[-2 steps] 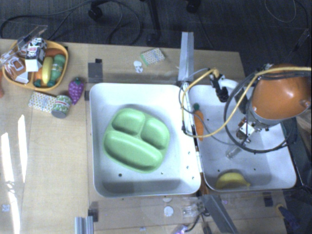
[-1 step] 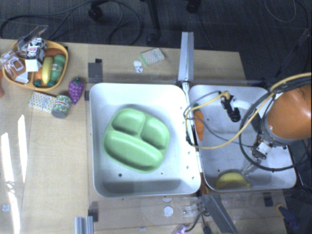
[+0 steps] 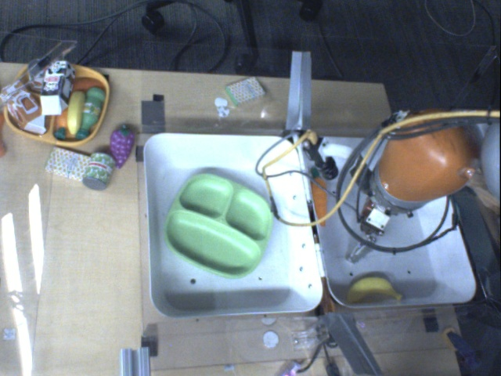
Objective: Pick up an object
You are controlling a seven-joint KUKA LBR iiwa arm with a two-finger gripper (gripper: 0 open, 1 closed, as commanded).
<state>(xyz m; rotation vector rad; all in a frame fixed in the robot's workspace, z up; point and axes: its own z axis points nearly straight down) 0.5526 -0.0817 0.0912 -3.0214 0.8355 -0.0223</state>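
Observation:
A yellow banana (image 3: 374, 290) lies near the front edge of the right bin (image 3: 454, 284). My gripper (image 3: 362, 249) hangs low in that bin under the arm's orange band (image 3: 423, 163), just above and behind the banana, and the wrist and cables hide most of it. A green divided plate (image 3: 219, 224) fills the middle of the left bin (image 3: 168, 296). An orange object (image 3: 313, 200) rests against the divider between the bins, partly covered by cables.
Yellow and black cables (image 3: 293, 186) loop over the divider and the left bin's right side. On the bench at far left stand a yellow bowl of toy food (image 3: 66, 112), a purple grape bunch (image 3: 120, 142) and a small can (image 3: 99, 170).

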